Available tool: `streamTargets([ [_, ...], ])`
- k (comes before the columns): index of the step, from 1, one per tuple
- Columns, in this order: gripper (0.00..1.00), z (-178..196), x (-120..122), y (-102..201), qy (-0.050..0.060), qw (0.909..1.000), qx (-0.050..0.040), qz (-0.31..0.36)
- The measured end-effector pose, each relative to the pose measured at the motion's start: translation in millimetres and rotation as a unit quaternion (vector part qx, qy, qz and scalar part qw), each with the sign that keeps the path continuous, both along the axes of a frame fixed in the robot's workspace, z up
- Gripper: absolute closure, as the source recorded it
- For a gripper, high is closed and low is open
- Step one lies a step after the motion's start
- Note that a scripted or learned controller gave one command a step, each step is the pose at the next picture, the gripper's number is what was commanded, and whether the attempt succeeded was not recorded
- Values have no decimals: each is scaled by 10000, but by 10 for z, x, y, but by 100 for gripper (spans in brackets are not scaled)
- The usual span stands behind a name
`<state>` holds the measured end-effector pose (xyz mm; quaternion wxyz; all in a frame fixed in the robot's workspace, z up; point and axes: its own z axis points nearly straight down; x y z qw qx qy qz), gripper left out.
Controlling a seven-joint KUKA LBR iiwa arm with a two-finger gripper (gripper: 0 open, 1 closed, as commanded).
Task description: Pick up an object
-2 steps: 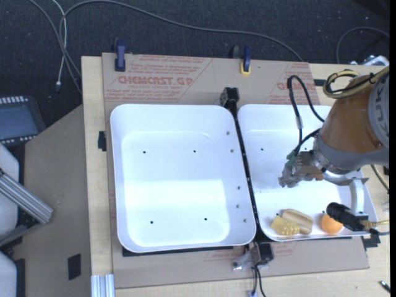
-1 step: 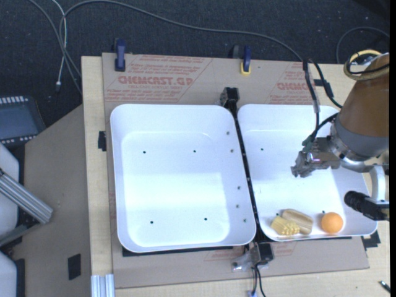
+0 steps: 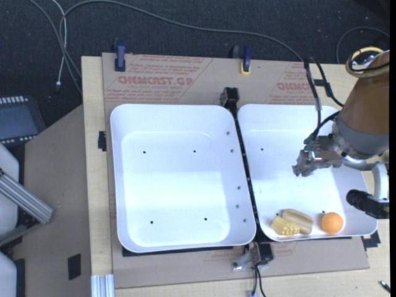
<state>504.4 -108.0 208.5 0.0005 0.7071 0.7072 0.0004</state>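
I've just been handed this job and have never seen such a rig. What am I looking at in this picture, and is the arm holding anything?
You are looking down at a slant from one fixed camera above a bench. Two shallow white bins sit side by side: the left bin and the right bin. The grey and orange machine reaching in from the right is a robot arm; its gripper hangs over the right bin. I see nothing between its fingers, though at this size I cannot tell whether they are open or shut. Near the right bin's front edge lie a corn cob, a tan piece touching it, and an orange ball set apart.
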Motion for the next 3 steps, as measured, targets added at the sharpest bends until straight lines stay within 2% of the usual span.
streamTargets([
  [1,100,49,-69,436,4,10000,5,16],
  [3,100,289,-27,1464,1,10000,8,26],
])
